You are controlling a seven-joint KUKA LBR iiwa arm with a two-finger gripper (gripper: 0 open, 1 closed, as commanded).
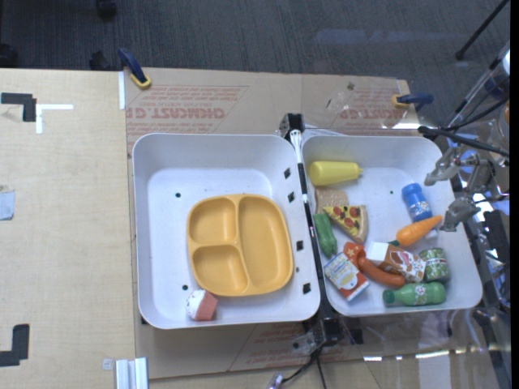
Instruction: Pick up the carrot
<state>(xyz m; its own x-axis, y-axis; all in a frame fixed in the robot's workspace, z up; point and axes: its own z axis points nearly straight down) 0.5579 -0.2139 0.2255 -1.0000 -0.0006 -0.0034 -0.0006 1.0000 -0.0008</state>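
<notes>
The orange carrot (418, 230) lies in the right bin (381, 154), near its right wall, pointing up and to the right. My gripper (447, 193) hovers just right of the carrot over the bin's right edge, fingers spread apart. Its lower finger (453, 213) is at the carrot's upper right tip, and I cannot tell whether they touch. The upper finger (440, 171) is well clear of it. Nothing sits between the fingers.
A blue can (416, 202) stands just above the carrot. Below it lie a sausage (381, 272), small tins (433, 264) and a green bottle (415, 295). A yellow bottle (334, 171), pizza slice (347, 217) and green pickle (325, 233) lie further left. The left bin holds a yellow plate (240, 243).
</notes>
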